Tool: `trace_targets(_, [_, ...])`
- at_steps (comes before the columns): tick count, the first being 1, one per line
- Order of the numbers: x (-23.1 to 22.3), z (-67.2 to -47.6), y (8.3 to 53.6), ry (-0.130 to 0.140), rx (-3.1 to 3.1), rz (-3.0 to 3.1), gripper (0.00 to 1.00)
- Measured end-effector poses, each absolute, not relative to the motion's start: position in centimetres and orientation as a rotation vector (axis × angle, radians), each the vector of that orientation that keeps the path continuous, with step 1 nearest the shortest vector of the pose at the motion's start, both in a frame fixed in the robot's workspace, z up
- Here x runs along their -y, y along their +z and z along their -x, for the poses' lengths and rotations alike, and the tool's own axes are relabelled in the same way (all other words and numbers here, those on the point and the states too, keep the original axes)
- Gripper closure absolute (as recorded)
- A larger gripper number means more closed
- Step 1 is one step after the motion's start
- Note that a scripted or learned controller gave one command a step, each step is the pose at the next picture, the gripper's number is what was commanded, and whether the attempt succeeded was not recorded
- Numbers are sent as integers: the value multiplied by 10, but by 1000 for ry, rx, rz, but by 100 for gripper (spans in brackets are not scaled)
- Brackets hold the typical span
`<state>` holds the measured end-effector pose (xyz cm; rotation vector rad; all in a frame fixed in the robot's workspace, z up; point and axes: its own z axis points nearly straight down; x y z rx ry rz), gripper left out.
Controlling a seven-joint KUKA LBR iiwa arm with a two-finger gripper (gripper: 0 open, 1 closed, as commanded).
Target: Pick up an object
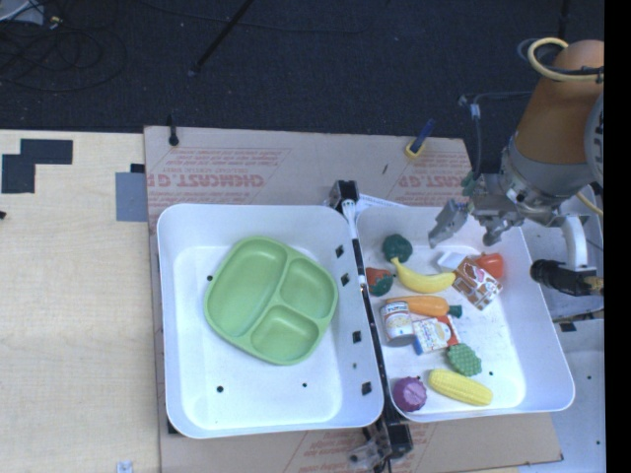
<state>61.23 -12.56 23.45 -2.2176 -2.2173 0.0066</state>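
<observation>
Camera view gives you two white bins side by side on the surface [79, 294]. Your left bin [187, 264] holds a green divided plate [272, 300]. Your right bin [547, 363] holds the toy pieces: a yellow banana [424, 280] near its middle, a dark green broccoli piece [397, 246] just above it, an orange carrot [430, 305] below the banana, a small can [396, 320] and a white carton [432, 336] beside it, a red-and-white box [477, 285] to the right, a yellow corn cob [458, 387] near the front rim, and a purple round piece [409, 394] beside the cob. You see the pincer [471, 223] hanging over the far end of the right bin, above the banana and the box, its fingers spread apart with nothing between them. The arm [557, 126] comes in from the right.
</observation>
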Motion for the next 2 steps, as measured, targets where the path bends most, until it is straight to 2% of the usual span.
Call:
trace_targets(1, [108, -608, 113, 5, 2214, 2222, 0])
trace_targets(2, [86, -557, 87, 2, 2215, 2223, 0])
